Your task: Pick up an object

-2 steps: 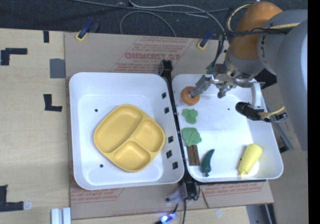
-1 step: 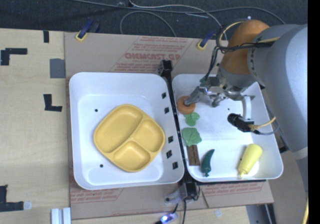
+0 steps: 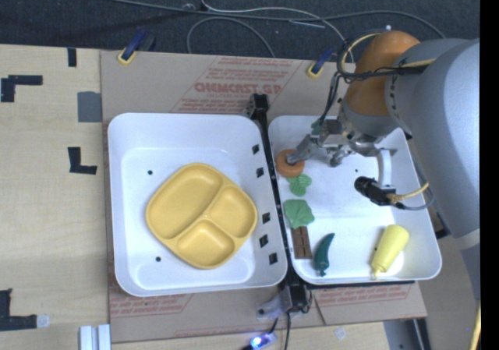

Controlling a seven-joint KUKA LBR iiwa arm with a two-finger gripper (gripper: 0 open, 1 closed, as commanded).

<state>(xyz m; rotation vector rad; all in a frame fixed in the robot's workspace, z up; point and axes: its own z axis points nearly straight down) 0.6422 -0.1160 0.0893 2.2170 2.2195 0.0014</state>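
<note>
My gripper point(image 3: 308, 152) hangs low over the far left part of the right bin point(image 3: 413, 266). Its tip is right at an orange round piece point(image 3: 289, 164) that lies against the bin's left wall. Whether it touches that piece I cannot tell. Just in front of the orange piece lie a small green piece point(image 3: 301, 182) and a larger green leafy piece point(image 3: 298, 212). Nearer the front edge are a brown bar point(image 3: 302, 243), a dark green pepper point(image 3: 323, 253) and a yellow corn-like piece point(image 3: 388, 249).
The left bin point(image 3: 125, 185) holds a yellow divided plate point(image 3: 202, 215). The grey arm point(image 3: 444, 122) covers the right bin's far right corner. Cables run over the dark floor behind the bench.
</note>
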